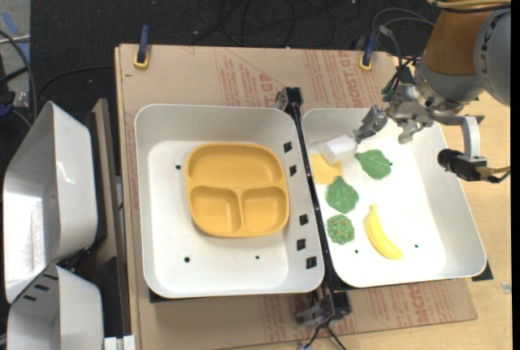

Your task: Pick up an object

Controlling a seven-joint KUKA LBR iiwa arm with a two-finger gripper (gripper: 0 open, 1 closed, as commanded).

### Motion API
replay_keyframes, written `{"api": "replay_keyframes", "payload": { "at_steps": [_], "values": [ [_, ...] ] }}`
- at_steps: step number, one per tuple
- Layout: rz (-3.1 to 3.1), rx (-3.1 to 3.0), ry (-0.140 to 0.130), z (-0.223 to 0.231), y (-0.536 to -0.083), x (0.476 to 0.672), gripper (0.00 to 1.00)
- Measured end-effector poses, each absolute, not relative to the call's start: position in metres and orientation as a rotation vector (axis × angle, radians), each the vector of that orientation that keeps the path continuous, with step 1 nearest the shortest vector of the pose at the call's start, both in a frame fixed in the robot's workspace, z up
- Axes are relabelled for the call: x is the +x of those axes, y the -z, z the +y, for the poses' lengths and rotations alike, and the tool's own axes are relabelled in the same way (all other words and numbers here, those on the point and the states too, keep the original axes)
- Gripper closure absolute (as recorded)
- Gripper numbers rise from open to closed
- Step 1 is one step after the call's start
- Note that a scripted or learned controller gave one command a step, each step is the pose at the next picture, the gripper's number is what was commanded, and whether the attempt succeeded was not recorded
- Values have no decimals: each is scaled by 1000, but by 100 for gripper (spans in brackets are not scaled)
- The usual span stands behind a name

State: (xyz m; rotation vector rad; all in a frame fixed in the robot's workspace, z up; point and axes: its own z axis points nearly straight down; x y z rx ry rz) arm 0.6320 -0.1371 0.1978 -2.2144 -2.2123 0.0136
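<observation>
The right bin (439, 202) holds several small items. A white block (336, 149) lies at its back left, partly on a flat yellow piece (322, 170). A green leaf (374, 163) lies just right of the block. Nearer the front are a green lettuce piece (342, 195), a green broccoli (340, 229) and a yellow banana (382, 234). My gripper (388, 129) hangs over the back of the right bin, just above the green leaf and to the right of the white block. Its fingers are spread open with nothing between them.
The left bin (158, 178) holds a yellow divided plate (238, 187). A black clip strip (302, 178) runs along the wall between the two bins. White containers (45, 194) stand off the bench at the left. Bare white floor shows in the right bin's right half.
</observation>
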Motion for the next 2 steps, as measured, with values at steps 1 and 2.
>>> {"api": "replay_keyframes", "payload": {
  "at_steps": [1, 2],
  "values": [
    [-2223, -2220, 0, -137, -207, 635, 0],
    [-2220, -2221, -4, -143, -151, 643, 0]
  ]
}}
